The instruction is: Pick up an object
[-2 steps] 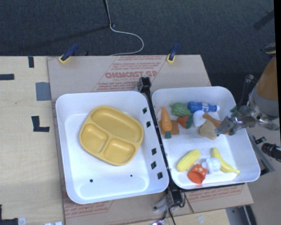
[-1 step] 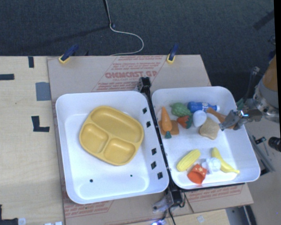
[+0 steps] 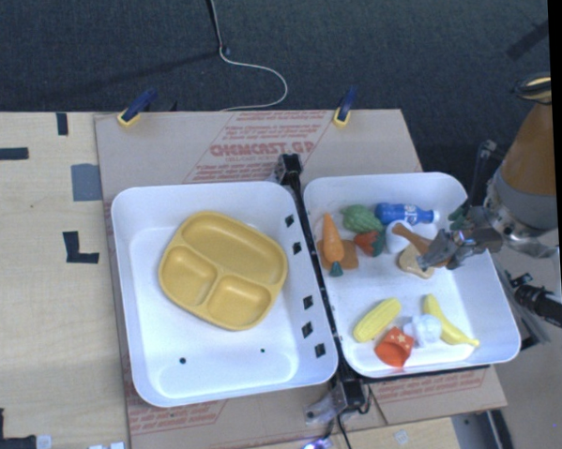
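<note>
I can't tell how wide my claw [image 3: 449,250] stands over the wooden spoon [image 3: 415,250], so I'd descend squarely before lifting.

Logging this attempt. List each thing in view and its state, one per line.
Tool: low over the right bin, at the wooden piece.
Wooden piece: lying in the right bin.
Yellow tray: upright in the left bin.
Carrot: lying flat.
Corn: lying on its side.
Banana: lying flat.
Blue bottle: on its side.
</note>
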You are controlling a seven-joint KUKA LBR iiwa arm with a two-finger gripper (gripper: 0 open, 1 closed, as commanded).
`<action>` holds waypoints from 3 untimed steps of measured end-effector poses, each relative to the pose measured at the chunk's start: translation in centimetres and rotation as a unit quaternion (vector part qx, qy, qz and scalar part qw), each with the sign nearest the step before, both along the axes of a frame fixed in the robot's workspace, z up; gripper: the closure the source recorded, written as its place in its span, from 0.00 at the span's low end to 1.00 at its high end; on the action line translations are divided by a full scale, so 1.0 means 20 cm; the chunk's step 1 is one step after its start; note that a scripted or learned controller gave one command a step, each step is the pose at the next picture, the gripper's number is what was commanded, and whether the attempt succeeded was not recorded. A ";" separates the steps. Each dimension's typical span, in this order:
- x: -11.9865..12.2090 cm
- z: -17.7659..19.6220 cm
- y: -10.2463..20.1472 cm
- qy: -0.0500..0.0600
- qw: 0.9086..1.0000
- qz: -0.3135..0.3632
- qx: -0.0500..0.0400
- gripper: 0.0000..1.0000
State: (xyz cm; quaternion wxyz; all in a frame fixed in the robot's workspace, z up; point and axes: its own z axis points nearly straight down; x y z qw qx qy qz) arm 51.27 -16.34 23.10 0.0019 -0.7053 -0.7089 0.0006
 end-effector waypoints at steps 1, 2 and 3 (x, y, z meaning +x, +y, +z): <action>-0.08 -0.08 0.25 0.001 1.000 0.000 0.000 1.00; -0.17 -0.01 0.50 0.001 1.000 0.000 0.000 1.00; -0.14 -0.06 0.41 0.001 1.000 -0.003 -0.001 1.00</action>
